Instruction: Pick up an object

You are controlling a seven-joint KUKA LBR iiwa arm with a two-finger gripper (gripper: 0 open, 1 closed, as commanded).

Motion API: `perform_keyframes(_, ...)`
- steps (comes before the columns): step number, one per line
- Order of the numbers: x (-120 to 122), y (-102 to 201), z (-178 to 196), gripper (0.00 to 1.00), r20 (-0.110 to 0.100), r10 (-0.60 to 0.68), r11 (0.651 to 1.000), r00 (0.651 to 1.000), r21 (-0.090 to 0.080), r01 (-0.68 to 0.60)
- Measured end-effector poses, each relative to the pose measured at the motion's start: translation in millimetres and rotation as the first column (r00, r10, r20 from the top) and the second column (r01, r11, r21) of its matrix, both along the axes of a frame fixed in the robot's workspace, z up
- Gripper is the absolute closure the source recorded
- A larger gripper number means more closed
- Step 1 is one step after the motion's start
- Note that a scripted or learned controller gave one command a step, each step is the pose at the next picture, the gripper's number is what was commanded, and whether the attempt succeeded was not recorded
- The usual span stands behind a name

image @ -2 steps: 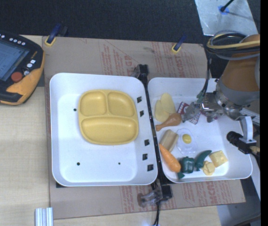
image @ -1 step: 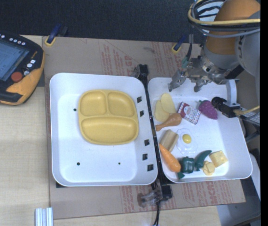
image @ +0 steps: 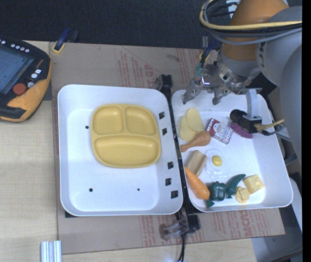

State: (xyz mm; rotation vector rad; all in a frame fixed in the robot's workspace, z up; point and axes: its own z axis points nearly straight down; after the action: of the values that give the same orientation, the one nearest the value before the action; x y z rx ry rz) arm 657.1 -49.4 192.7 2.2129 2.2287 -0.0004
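My gripper (image: 203,97) hangs over the far edge of the right bin (image: 270,162), open, its two fingers spread with nothing between them. Just below it lie pale yellow potato slices (image: 190,124) and a chicken drumstick (image: 196,141). A red and white packet (image: 220,131) and a purple eggplant (image: 244,124) sit to the right. Nearer the front are a bread roll (image: 195,162), a fried egg (image: 216,161), a carrot (image: 197,184), a green pepper (image: 225,188) and yellow cheese pieces (image: 251,186).
The left bin (image: 76,162) holds a yellow divided plate (image: 126,135). A teach pendant (image: 11,78) lies on the bench at the far left. The arm's orange wrist band (image: 253,21) looms above the right bin's back corner.
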Motion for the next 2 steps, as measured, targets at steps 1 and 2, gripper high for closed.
perform_keyframes(1, -24.6, 9.0, -1.0, 0.00, -0.007, -0.002, 1.000, 1.000, 0.000, 0.002)
perform_keyframes(2, -30.2, -47.0, -86.7, 0.00, -0.008, -0.006, 1.000, 1.000, -0.002, 0.005)
